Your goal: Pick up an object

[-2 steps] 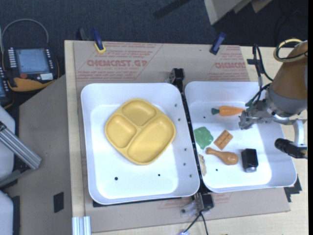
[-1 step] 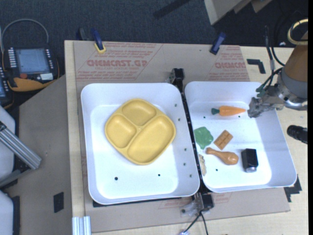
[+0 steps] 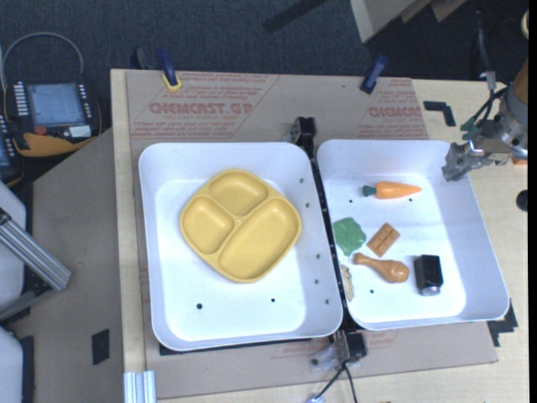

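Target candidate: the orange plastic carrot point(image 3: 393, 190), lying flat near the back of the right white bin point(image 3: 482, 225), closest to my hand point(image 3: 457, 164). My hand sits at that bin's far right rim, apart from everything; fingers' spread: cannot tell. To grasp well, I judge I should come over the carrot's middle and close across its narrow width. Same bin: green leafy toy point(image 3: 348, 234), brown cracker piece point(image 3: 383, 239), tan drumstick point(image 3: 382, 267), small black block point(image 3: 429, 273). Left white bin point(image 3: 168, 225) holds a yellow divided plate point(image 3: 241, 224).
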`<state>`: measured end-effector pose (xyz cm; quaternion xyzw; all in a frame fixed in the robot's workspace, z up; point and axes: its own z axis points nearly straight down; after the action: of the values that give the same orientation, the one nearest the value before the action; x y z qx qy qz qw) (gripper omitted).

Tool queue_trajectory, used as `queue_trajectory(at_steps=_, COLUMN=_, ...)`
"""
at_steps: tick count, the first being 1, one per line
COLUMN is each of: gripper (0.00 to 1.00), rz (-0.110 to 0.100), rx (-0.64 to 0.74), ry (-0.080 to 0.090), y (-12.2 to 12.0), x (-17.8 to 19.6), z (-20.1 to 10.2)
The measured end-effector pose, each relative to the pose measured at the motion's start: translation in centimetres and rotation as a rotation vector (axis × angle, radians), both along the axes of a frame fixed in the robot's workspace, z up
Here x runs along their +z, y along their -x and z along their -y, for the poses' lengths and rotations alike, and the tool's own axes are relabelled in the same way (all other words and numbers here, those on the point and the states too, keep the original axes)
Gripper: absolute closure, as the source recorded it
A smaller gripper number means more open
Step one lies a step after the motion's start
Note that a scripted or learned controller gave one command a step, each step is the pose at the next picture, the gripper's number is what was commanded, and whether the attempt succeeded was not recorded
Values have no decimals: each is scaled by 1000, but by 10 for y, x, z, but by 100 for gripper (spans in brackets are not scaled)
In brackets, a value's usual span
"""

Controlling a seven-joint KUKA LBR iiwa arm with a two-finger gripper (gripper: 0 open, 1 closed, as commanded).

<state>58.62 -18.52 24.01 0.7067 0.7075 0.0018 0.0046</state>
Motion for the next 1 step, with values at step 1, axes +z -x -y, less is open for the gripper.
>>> queue_trajectory(at_steps=1, gripper=100, rz=-4, rx=0, ry=-2, y=-1, x=16, z=0)
